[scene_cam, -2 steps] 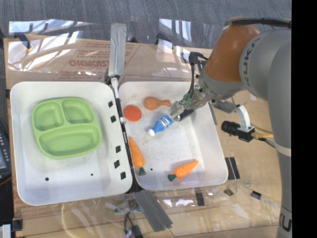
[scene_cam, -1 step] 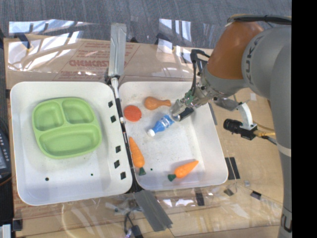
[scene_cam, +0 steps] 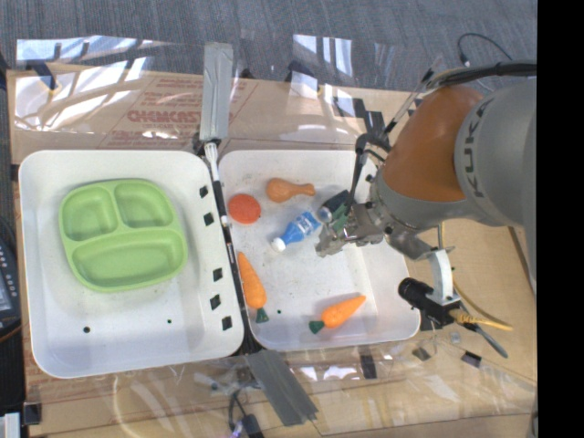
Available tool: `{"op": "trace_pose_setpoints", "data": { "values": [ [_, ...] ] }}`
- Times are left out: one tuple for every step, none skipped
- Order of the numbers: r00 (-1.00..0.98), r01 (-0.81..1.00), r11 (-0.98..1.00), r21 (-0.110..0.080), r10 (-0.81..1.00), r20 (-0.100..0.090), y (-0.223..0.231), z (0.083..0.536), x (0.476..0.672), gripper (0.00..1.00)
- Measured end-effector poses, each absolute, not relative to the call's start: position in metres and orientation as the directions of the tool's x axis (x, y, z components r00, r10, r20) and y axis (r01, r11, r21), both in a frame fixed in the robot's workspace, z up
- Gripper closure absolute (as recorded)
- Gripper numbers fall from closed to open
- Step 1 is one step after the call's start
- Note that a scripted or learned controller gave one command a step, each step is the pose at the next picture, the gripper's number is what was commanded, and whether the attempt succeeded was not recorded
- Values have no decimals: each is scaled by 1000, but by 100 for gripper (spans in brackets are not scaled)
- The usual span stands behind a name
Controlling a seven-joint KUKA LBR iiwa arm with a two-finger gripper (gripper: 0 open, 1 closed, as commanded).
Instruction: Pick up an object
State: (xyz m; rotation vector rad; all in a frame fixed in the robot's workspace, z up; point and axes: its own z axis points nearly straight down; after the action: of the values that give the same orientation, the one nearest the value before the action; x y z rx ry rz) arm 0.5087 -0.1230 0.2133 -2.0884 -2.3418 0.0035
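My gripper (scene_cam: 332, 233) hangs low over the middle of the right bin (scene_cam: 388, 331), just right of a small clear bottle with a blue label and white cap (scene_cam: 297, 230) that lies on its side. The gripper's tip is beside the bottle's base end; I cannot tell if it touches. A tan-orange drumstick toy (scene_cam: 289, 189) lies at the back. A red-orange round piece (scene_cam: 244, 209) rests near the left wall. One carrot (scene_cam: 251, 285) lies along the left wall, another carrot (scene_cam: 338, 312) near the front.
The left bin (scene_cam: 46, 336) holds a green divided plate (scene_cam: 123, 234). The arm's bulky grey and orange wrist (scene_cam: 438, 158) overhangs the right bin's right side. Cables and a black fitting (scene_cam: 424, 301) sit at the bin's front right corner.
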Motion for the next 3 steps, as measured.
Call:
{"op": "trace_pose_setpoints", "data": {
  "values": [
    [-114, 994, 114, -4, 994, 1, -123, 213, 509, 0],
    [-87, 996, 87, -8, 996, 1, -109, 105, 576, 0],
    [-192, 981, 192, -3, 981, 1, -165, 135, 491, 0]
  ]
}}
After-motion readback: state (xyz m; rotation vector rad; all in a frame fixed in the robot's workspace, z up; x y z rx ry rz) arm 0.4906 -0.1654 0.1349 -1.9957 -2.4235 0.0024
